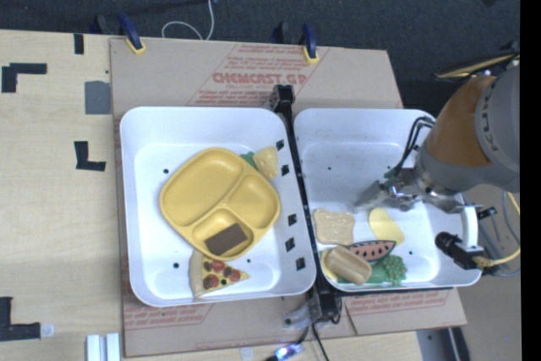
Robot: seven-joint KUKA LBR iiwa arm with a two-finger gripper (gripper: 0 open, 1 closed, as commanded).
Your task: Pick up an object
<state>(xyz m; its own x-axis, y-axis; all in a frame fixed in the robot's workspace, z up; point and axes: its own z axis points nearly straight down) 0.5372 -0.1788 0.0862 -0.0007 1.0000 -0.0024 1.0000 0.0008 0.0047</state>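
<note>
end effector hovers above upright bread slice.

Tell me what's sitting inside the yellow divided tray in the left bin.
The yellow tray holds one brown block in its near compartment; the other compartments look bare. It covers part of a green piece at its far edge.

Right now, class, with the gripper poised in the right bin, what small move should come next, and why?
Probably a short move toward the camera and down: the gripper sits above bare bin floor, in the right bin, touching none of the food. The nearest pieces, the toast slice and the yellow piece, lie just nearer the front edge.
</note>
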